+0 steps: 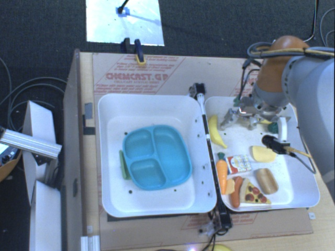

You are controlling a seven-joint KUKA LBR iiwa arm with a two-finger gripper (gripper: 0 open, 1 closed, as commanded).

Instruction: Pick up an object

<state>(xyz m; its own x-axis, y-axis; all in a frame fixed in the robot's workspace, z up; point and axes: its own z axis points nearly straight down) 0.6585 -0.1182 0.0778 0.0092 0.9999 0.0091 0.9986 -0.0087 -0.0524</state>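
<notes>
Camera view: curved banana (215, 132), sectioned tray (156, 157).

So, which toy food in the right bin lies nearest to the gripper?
The banana, yellow, along the right bin's left wall, just left of the gripper.

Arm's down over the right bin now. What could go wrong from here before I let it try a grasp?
1. The gripper sits near the bin's upper end, apart from most toys; a grasp here may come up with nothing.
2. The banana lies against the divider wall, so it may be hard to get around.
3. The carrot, sausage and pizza slice crowd together; a grab there could catch or shove several.
</notes>
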